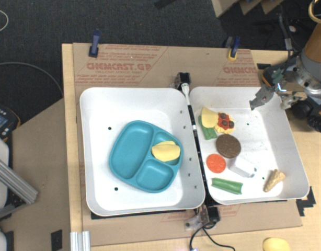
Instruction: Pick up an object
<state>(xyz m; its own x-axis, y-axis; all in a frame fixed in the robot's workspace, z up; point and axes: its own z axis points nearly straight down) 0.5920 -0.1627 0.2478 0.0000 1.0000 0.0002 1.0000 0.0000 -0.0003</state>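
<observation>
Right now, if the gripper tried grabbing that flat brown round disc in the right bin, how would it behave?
The flat brown round disc lies low on the right white bin, so fingers would probably struggle to get under its thin edge. It looks rigid and likely light. Pushed, it would probably slide rather than roll, nudging the orange-red round slice beside it.

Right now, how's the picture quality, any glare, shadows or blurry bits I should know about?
Camera view: lighting is even and soft. The white bins are bright, with little detail on their floors. The blue tray throws only a faint shadow. The end effector and arm at the right look slightly soft. The food pieces, such as the brown disc, read clearly.
</observation>
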